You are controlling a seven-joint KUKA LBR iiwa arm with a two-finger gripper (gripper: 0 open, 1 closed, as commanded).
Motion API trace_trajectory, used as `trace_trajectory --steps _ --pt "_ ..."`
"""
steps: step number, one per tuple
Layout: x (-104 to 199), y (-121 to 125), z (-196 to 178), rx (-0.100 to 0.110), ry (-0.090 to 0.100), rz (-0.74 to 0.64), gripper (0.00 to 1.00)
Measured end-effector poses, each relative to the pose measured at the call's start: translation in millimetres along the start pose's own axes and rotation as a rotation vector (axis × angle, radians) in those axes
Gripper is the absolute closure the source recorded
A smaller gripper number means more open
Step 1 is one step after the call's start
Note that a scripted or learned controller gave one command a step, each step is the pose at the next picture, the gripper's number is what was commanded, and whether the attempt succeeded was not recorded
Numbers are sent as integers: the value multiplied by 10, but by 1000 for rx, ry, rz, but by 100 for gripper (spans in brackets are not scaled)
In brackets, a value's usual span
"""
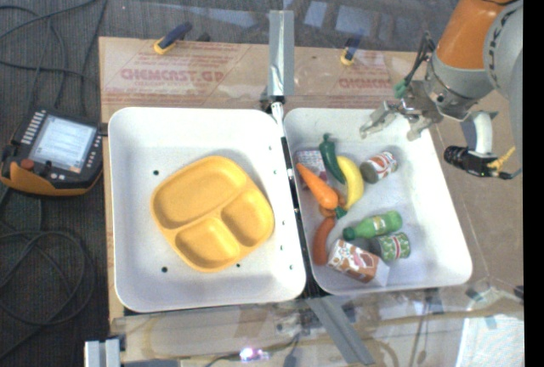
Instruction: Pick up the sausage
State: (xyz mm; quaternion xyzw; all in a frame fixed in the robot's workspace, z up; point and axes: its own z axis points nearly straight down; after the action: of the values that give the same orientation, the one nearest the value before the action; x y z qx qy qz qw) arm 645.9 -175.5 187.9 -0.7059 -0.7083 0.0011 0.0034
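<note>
Right bin [442,212], near edge: a red-and-white carton [354,261] lies by the near rim, a green can [394,246] just beside it on the right.

Sausage [322,239]: reddish-brown, lying close to the bin's left wall, toward the near left corner. Its long axis runs near-to-far with a slight tilt, the far end leaning right and meeting the carrot's tip.

Green bottle [373,227]: on its side, mid-bin, just beyond the can.

Carrot [316,185]: slanting along the left wall. Banana [348,179] and a dark green vegetable [330,158] lie just beside it; a small can [380,166] with a red label rests to their right.

Left bin [136,272]: a yellow divided tray [212,211] sits at its middle.

Gripper [395,117]: above the right bin's far edge, fingers spread apart, nothing between them, well apart from the sausage.
</note>
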Motion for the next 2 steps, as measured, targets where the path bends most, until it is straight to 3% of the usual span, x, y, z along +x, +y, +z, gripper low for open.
trace_trajectory --steps 1,2 --pt "277 -822 400 2 -2 -2 0" --pt "743 -1178 988 -23 -7 247 0"
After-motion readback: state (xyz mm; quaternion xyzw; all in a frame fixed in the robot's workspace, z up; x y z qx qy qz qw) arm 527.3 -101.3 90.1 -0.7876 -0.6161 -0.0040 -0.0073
